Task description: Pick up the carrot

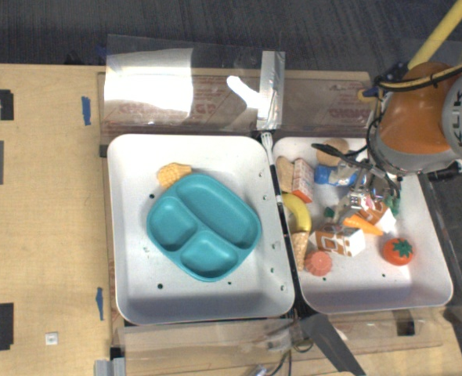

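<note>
Over on the left, the left bin [129,288], smooth white plastic, carries a teal divided plate [203,224] with three rounded compartments, and a lumpy yellow pastry-like toy [173,173] is tucked against the plate's upper left edge. Crossing the divider now into the right bin [427,288], and it's crowded: a curved yellow banana [297,212] along the left wall, a boxy red-and-white carton [301,176] above it, a round pinkish piece [319,263] below. Next comes a small brown-and-white carton [340,243], and there's the carrot [364,225], a tapered orange wedge just right of that carton. The gripper [362,197] sits directly above the carrot; whether its claw is wide or narrow, I can't tell. Far right, a glossy red tomato [398,251].
</note>
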